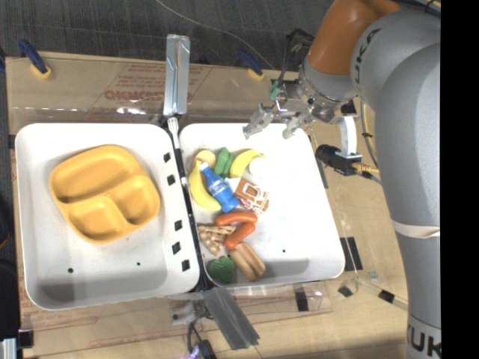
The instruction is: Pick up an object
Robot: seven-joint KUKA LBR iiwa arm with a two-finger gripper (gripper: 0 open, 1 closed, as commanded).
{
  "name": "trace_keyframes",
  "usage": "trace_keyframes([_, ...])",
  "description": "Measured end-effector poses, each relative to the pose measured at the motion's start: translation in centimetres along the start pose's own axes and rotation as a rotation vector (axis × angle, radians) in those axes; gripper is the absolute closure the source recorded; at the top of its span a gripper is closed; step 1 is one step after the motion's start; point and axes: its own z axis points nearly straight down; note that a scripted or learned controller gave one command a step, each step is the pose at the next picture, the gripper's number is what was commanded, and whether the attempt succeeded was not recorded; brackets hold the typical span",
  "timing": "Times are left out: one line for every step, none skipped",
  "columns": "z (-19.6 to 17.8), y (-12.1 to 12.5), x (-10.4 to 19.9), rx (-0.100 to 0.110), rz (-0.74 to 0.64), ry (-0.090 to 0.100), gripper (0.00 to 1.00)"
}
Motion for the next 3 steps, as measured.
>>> trace_keyframes([7.9,-6.9,4.4,0.004,0.172,0.000,0.00])
trace_keyframes([14.1,-2.3,3.6,-0.005,0.220,-0.001,0.00])
trace_keyframes([14.2,-6.0,3.6,-0.001,-0.122,0.000,0.00])
